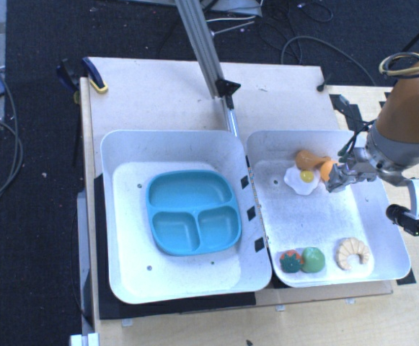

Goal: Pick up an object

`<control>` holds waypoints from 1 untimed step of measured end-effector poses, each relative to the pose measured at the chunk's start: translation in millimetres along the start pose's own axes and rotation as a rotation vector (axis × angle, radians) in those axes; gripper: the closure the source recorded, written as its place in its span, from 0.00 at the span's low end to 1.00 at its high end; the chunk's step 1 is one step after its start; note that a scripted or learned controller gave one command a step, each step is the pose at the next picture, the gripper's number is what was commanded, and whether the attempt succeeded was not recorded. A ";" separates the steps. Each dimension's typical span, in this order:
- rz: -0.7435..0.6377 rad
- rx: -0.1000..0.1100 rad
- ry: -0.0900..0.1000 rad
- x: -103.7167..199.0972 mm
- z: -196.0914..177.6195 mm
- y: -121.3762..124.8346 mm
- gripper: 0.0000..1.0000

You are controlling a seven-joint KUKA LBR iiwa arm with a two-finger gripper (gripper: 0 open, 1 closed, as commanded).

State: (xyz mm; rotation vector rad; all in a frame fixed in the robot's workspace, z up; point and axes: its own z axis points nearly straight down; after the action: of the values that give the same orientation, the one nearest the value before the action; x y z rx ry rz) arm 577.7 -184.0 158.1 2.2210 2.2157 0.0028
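Grey arm (400, 146) with orange band, looped cable, small metallic hand (337, 180).

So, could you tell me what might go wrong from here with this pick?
The gripper sits beside a tight cluster: an orange piece touching the toy fried egg. It may nudge both instead of grasping one.

That cluster lies near the right bin's back wall, so a pushed item could wedge there.

The egg is flat, so the gripper may slip off.
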 end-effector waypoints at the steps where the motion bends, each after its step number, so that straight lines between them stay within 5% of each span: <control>1: -0.001 -0.002 -0.001 -5.3 -53.9 -7.5 1.00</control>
State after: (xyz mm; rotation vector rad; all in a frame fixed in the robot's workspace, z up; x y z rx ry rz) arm 569.9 -189.2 212.0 2.2187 2.2145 0.0038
